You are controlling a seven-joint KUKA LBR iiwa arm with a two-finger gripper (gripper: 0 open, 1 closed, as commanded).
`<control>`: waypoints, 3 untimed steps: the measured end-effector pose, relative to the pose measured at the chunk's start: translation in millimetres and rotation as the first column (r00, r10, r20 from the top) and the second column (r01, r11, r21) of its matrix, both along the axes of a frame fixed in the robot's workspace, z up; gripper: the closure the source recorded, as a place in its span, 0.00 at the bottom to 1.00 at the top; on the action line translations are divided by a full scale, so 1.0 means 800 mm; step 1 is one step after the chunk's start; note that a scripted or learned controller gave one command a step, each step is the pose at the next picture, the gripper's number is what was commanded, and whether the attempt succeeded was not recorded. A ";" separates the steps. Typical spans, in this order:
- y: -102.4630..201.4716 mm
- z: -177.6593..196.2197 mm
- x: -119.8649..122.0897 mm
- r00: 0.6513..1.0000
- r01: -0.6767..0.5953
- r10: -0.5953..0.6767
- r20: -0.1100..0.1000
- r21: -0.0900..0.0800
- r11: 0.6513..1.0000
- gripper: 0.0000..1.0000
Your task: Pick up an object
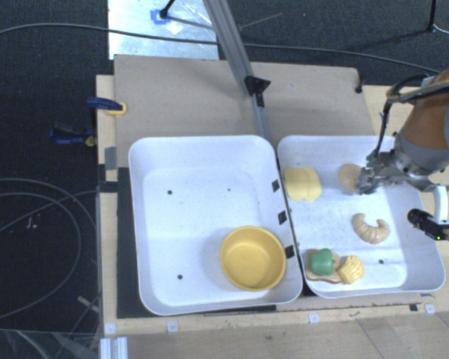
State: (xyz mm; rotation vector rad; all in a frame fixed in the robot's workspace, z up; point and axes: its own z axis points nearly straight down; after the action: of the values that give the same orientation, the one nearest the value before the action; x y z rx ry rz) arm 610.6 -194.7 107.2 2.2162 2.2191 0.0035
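Observation:
In the right bin [419, 271] lie a pale yellow block [302, 183], a tan round piece [349, 176], a croissant [371, 228], and a green-and-yellow toy cluster [333, 265]. My gripper [367, 182] reaches in from the right and hangs low over the bin's far side, right next to the tan round piece, which it partly hides. Nothing shows between the fingers.
A yellow bowl [252, 256] sits in the left bin [157, 200] near its front right corner. A slanted grey pole [236, 47] crosses above the bench toward the divide between the bins. Cables lie on the dark floor at left.

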 end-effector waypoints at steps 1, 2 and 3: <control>0.009 0.072 0.012 1.000 -0.005 0.005 0.002 0.000 1.000 1.00; 0.003 0.150 0.021 1.000 -0.006 0.006 0.004 -0.001 1.000 1.00; 0.003 0.219 0.023 1.000 -0.007 0.007 0.002 0.000 1.000 1.00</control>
State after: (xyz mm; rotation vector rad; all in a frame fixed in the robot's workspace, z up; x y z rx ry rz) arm 629.0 -192.3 282.1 2.2077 2.2254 0.0056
